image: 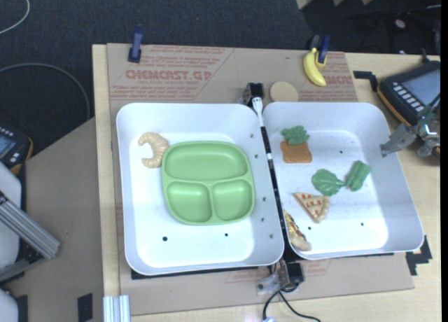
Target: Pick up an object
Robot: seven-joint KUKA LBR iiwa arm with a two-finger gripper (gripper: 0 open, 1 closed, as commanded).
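The right bin (371,233) holds an orange block with a green leafy top (295,147), two green leafy pieces (326,182) (358,173), a tan waffle-like wedge (312,206) and a small sandwich-like toy (295,233) against its left wall. In the left bin (140,243) a green divided plate (208,181) lies beside a pale croissant (152,148). My gripper (400,141) hangs over the right bin's upper right rim, well right of the toys. I see nothing held in it.
Outside the bins at the back, a yellow banana (315,68) and a tan disc (283,92) lie on the cardboard. Blue clamps (136,44) grip the board's back edge. A yellow-edged device (413,96) sits at the right.
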